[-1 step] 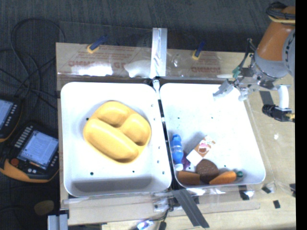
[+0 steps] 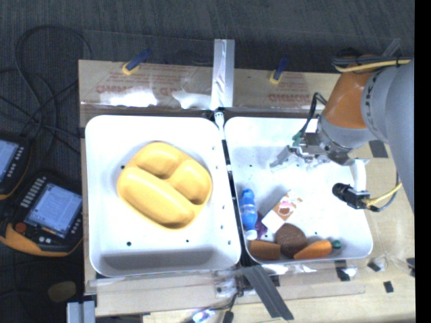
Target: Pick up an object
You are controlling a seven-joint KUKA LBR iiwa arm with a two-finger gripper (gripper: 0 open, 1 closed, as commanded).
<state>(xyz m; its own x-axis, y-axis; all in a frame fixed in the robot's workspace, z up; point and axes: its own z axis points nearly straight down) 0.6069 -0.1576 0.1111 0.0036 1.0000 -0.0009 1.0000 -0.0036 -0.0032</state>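
A large yellow bread-shaped object (image 2: 165, 184) lies in the middle of the left bin (image 2: 101, 247). The right bin (image 2: 357, 241) holds a small blue bottle (image 2: 248, 209), a white carton with a brown picture (image 2: 283, 210), a dark brown round piece (image 2: 291, 237), a brown roll (image 2: 264, 249) and an orange carrot (image 2: 314, 249), all crowded at its near edge. My gripper (image 2: 289, 151) hangs over the far middle of the right bin, open, with nothing between its fingers. It is well clear of the objects.
A metal divider (image 2: 223, 79) stands at the back between the bins. A black cable plug (image 2: 349, 194) hangs from the arm over the right bin. Handheld pendants (image 2: 44, 210) and cables lie left of the bench.
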